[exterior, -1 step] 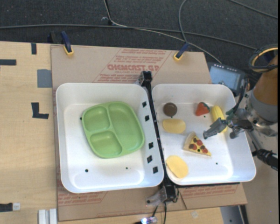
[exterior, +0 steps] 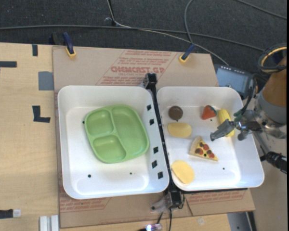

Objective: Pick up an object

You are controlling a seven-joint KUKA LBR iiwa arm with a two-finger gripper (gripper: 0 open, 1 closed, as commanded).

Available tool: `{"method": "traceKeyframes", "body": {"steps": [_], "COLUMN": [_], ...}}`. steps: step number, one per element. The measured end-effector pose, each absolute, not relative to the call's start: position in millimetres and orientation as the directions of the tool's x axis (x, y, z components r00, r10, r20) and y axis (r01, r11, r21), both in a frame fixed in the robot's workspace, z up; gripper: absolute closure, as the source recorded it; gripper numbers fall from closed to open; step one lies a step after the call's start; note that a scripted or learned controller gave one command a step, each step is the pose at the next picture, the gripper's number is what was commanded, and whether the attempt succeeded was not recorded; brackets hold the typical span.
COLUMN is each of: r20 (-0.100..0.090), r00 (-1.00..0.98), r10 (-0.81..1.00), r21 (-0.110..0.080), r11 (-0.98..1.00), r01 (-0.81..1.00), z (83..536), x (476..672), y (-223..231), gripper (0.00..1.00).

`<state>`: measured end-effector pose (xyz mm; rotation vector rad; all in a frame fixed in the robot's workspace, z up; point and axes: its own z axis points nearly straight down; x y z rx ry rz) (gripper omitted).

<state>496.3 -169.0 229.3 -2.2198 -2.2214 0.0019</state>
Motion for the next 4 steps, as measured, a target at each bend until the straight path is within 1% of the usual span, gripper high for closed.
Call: {"method": "traceKeyframes", "body": {"steps": [1,2,3,4], "r20": [0.001,0.002,-0.001,-0.003], "r00": [0.0,0.0,-0.001,0.0], "r10": [1.0,1.0,1.0,1.0], "r21": [-0.006,-0.007,-0.001,0.003], "r11": [0.0,0.0,0.001,0.0], "r01": [1.0,1.0,1.0,1.0], "z": [181,116,84,96], "x": [494.9,491.5,491.7,492.3], "y": [-177,-176,-175,-176], "gripper": [0.0,0.0,0.0,1.0]}}
